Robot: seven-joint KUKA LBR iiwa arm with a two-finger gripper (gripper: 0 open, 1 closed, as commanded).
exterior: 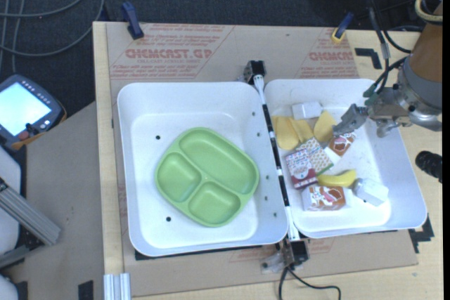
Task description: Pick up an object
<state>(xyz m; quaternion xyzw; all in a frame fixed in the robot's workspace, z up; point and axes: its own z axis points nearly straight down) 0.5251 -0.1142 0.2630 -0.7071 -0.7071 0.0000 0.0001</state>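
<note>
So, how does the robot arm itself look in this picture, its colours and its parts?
The grey metal arm enters from the right, with an orange-brown band above its wrist. A thin black cable runs along it. Its two-finger gripper is grey metal with narrow, flat fingers.

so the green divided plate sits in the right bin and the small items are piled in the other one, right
Not quite: the camera view shows the green divided plate in the left bin, not the right. The small items, among them a banana, are piled in the other one, the right bin, where the tool is.
</note>
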